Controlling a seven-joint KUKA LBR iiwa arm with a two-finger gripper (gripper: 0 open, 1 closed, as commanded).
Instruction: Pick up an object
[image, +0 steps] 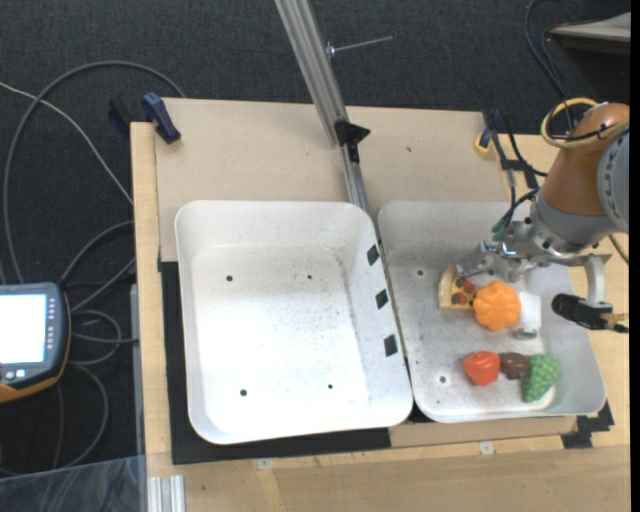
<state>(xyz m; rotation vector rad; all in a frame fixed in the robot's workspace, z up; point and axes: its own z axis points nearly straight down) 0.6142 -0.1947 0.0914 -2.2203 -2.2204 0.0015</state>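
On the tabletop (250, 150) the left bin (280, 320) is white with dark speckles. In the right bin (430, 300), a yellow slice-like toy (457, 290) lies just beside an orange round object (497, 306). Nearer the front edge are a red object (481, 367), a brown piece (515, 365) and a green bunch (541, 376), close together. The gripper (505, 255) hangs just above the yellow toy; whether the jaws are apart or together, I cannot tell.
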